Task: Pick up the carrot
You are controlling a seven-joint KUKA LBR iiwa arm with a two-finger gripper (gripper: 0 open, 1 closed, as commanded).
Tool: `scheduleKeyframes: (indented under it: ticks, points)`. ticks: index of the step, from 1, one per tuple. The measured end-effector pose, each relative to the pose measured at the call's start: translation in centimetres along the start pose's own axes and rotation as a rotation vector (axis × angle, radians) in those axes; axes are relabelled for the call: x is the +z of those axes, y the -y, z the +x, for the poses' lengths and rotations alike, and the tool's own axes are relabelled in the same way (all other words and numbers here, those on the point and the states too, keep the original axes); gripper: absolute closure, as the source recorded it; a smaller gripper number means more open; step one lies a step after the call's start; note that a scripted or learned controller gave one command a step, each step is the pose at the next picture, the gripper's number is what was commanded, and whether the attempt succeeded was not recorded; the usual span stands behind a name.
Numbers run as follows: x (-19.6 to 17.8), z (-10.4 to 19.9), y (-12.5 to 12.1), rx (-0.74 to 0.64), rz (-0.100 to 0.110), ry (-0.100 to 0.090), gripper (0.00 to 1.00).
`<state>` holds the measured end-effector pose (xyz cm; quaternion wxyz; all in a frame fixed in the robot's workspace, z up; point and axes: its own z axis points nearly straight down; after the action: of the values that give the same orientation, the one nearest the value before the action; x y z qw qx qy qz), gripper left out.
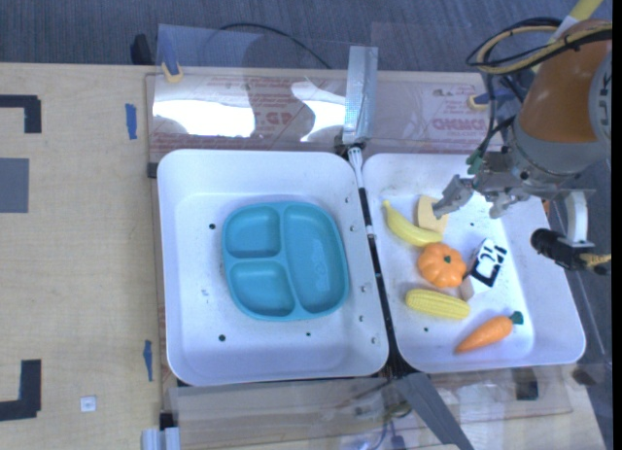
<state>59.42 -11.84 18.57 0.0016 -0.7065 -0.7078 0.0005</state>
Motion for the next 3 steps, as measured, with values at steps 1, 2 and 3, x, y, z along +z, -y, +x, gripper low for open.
scheduleKeyframes:
  ticks: [1, 2, 3]
  points:
    - [8.0, 0.2, 3.7, -0.191, -0.009, 0.004, 0.00]
    - [-1.9, 5.1, 9.4, -0.408, -0.011, 0.004, 0.00]
    - [2.6, 0.4, 5.5, -0.492, -0.002, 0.004, 0.00]
